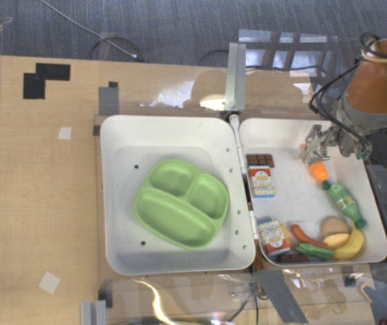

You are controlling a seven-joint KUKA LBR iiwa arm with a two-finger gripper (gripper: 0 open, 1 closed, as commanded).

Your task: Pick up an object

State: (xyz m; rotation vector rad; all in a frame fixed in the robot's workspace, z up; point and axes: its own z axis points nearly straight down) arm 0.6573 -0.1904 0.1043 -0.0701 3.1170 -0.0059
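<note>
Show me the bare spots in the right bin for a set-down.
Best: the middle floor, bordered by the white carton on the left and green bottle on the right. Bare floor also lies above the brown bar. Crowded: the near edge around the yellow banana, and beneath the gripper.

My one camera sits fixed above the desk, looking down at a slant across both white bins.

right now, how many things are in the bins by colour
green: 3 - divided plate, bottle, long pod
orange: 2 - carrot piece, sausage
yellow: 1 - banana
tan: 1 - potato
brown: 1 - bar
printed cartons: 2 -
total: 10
</note>
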